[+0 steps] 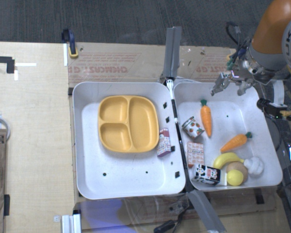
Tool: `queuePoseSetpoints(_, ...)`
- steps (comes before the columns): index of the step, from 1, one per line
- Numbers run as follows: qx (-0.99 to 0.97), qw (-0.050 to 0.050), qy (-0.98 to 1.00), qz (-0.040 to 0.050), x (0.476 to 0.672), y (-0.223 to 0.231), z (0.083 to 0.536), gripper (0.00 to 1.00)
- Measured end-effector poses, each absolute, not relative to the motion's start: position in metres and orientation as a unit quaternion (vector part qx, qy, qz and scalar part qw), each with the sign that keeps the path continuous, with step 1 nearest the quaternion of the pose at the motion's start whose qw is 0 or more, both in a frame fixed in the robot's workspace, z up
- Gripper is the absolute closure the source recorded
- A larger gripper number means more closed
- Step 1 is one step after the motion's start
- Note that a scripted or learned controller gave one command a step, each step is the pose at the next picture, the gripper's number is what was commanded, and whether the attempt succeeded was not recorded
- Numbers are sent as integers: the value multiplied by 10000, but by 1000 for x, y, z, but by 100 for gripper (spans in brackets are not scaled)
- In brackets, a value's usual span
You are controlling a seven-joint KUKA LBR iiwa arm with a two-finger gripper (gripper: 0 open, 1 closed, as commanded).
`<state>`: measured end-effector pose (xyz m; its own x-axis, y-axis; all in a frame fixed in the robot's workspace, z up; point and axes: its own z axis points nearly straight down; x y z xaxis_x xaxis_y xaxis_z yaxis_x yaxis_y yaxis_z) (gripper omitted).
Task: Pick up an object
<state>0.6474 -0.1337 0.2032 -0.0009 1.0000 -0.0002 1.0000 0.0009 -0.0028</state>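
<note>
Hovering over the right bin's (262,130) far edge, your gripper (231,84) hangs with fingers apart, holding nothing | upright carrot (206,119) lies just below it | yellow plate (129,124) sits in left bin (87,144)

Hand (231,83) above carrot-strewn right bin (266,130)

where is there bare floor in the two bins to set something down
Left bin: a wide bare strip along the near edge below the yellow divided plate, plus a narrower one on its left. Right bin: bare floor at the far end, between the upright carrot and the right wall. Its near end is crowded: banana, milk carton, lemon.
</note>
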Motion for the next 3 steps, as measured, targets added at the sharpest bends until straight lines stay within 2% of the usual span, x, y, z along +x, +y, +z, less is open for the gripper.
queuePoseSetpoints(1, -6039, 1, -7971, 2, 637, -114, 92, 0)
queuePoseSetpoints(2, -6056, 0, -7958, 1, 637, -115, 101, 100)
queuePoseSetpoints(3, -7048, 10, -7094, 10, 565, -73, 191, 100)
